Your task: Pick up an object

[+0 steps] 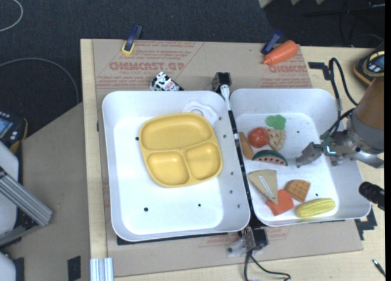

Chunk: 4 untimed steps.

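The yellow tray lies in the left bin, far to the left of the gripper. In the right bin, the tomato and the watermelon slice lie just left of the gripper. The waffle and the corn lie below it. Whether the gripper is wide or narrow, I cannot tell; nothing is seen in it.

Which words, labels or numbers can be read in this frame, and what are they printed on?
"CHEMCAST GP": red print on the brown protective sheet behind the left bin.
The same red print repeats behind the right bin, partly covered and too blurred to read fully.
No other text is readable.
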Tool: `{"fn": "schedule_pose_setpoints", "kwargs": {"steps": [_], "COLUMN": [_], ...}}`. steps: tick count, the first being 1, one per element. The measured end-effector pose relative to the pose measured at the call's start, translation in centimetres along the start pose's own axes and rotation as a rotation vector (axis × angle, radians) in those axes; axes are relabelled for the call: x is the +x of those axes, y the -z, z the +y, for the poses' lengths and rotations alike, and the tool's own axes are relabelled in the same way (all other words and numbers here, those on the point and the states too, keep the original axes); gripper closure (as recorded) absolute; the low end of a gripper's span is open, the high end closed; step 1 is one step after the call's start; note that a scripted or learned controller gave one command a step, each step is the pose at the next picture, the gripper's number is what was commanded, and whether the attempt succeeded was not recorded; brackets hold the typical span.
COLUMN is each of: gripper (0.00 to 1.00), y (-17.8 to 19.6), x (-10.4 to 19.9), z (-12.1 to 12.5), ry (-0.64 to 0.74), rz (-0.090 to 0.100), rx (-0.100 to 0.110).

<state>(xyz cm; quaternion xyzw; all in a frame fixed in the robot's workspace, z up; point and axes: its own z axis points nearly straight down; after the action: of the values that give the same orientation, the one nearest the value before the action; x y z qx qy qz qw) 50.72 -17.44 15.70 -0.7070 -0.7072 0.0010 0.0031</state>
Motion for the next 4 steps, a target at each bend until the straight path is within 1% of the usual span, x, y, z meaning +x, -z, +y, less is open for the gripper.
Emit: {"fn": "schedule_pose_setpoints", "kwargs": {"steps": [1, 2, 3, 4], "gripper": [0.0, 0.0, 1.0, 1.0], "y": [-5.2, -7.4, -6.2, -1.5], "x": [-0.9, -0.8, -0.9, -0.3], "z": [0.4, 0.4, 0.5, 1.2], "ry": [-0.001, 0.0, -0.001, 0.001], "rz": [-0.001, -0.001, -0.002, -0.006], "rx": [-0.001, -0.001, -0.006, -0.012]}}
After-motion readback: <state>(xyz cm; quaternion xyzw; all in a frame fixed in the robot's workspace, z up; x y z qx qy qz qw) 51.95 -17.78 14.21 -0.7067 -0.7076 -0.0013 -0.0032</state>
